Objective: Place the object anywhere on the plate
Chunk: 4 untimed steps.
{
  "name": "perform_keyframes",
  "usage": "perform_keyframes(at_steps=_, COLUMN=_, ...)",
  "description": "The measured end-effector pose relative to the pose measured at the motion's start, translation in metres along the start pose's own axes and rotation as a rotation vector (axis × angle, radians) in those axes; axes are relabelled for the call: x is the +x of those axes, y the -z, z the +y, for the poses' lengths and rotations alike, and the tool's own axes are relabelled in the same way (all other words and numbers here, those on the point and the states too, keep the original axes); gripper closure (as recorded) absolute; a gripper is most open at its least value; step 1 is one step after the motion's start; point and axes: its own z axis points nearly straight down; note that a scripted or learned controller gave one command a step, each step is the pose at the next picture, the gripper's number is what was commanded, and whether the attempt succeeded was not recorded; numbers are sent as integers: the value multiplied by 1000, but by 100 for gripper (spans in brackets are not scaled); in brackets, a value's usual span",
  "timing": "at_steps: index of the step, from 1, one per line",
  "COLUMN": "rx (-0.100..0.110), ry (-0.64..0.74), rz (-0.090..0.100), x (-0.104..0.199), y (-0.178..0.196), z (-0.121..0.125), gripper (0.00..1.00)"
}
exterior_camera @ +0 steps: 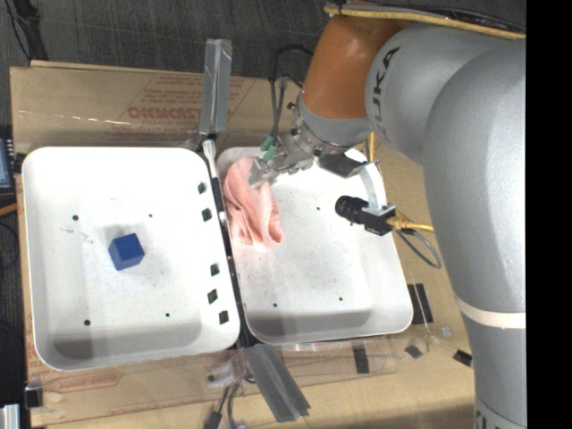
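- Arm: large, nearest the lens, reaching from the right.
- End effector: pinching top of pink cloth, which hangs at right bin far-left corner.
- Blue cube: left bin.

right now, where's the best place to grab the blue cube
Grip the blue cube across two opposite flat sides, coming straight down from above. It sits alone on the left bin's floor, away from the walls, so the gripper has room on every side.
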Motion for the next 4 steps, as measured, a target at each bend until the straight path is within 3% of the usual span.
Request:
perform_keyframes(at_steps=1, rx=-2, ry=6, rz=-1, x=1, y=2, z=1, gripper=100)
perform_keyframes(at_steps=3, rx=0, ry=817, rz=-2, x=97, y=-5, z=-14, gripper=100)
perform_keyframes(at_steps=4, rx=-1, ry=1220, rz=-3, x=143, y=-4, z=-35, gripper=100)
